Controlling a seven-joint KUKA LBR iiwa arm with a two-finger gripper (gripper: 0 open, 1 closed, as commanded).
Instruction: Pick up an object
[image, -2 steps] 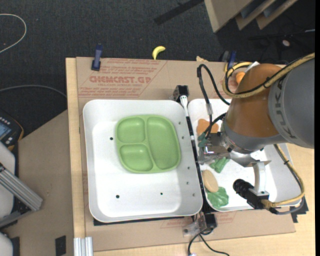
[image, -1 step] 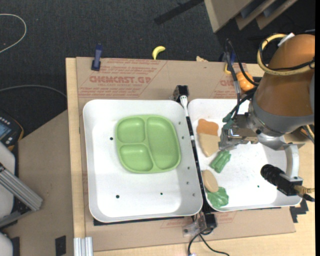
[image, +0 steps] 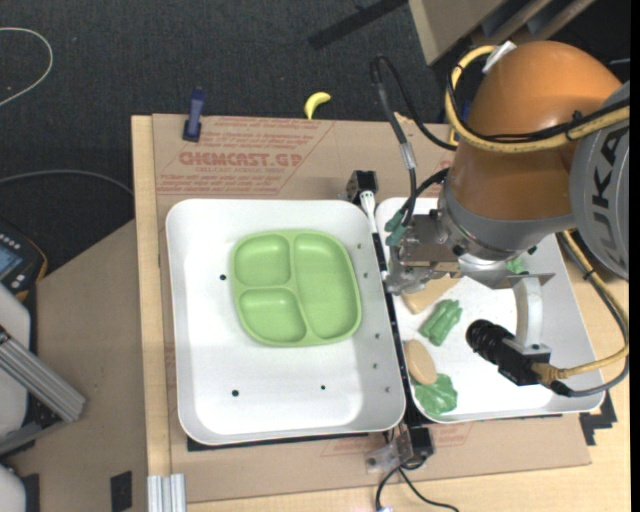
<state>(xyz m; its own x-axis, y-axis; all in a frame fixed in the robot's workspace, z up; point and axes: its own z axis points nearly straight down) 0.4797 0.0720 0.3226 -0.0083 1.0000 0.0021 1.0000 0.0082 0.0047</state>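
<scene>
In the right bin (image: 575, 395), green toys (image: 438, 322) and a tan piece (image: 422, 364) lie near its left wall. The gripper (image: 415, 268) hangs above them, its grasp impossible to tell. The left bin (image: 200, 400) holds a green divided plate (image: 296, 287).

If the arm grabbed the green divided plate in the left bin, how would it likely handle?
The plate looks like stiff moulded plastic, so probably rigid and light. It lies flat and wide, so it should slide, not roll. Its low rounded rim may slip from fingers.
</scene>
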